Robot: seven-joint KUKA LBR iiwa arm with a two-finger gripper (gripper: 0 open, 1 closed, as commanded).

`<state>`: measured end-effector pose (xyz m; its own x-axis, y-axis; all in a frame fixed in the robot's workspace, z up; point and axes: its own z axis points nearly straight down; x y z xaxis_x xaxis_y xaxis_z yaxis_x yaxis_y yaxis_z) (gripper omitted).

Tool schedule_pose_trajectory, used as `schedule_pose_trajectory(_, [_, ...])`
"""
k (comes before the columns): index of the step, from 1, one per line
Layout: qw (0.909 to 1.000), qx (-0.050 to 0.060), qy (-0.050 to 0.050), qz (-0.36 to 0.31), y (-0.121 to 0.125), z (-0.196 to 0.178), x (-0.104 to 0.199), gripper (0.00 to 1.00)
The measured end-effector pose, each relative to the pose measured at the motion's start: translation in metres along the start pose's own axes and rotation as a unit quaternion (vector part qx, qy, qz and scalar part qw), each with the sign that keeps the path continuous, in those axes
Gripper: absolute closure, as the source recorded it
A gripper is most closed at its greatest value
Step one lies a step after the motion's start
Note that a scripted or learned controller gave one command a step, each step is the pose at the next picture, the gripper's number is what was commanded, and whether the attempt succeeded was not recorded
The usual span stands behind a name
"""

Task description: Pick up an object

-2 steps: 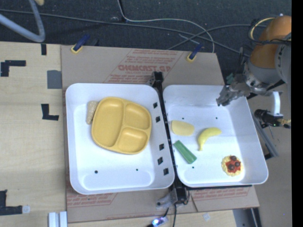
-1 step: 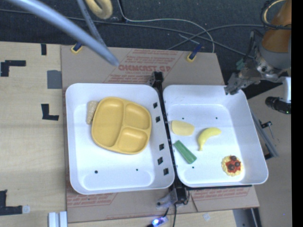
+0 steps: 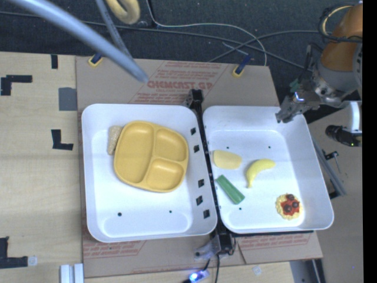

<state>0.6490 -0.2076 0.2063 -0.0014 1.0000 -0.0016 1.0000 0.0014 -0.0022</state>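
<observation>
Plainly, nothing is picked yet: the gripper (image 3: 287,113) hangs at the right bin's (image 3: 312,158) two o'clock corner, and I cannot tell its state.

Near the bin's centre lies the banana (image 3: 258,170), long axis running from eight toward two o'clock, tip up right. It looks light, stiff and smooth, likely slippery; best pinched across its thick middle. A green stick (image 3: 230,188) lies at its seven o'clock.
</observation>
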Motion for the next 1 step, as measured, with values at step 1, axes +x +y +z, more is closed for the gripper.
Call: schedule_pose_trajectory(1, [1.0, 0.0, 0.001, -0.001, -0.0058, -0.0038, 0.0496, 1.0])
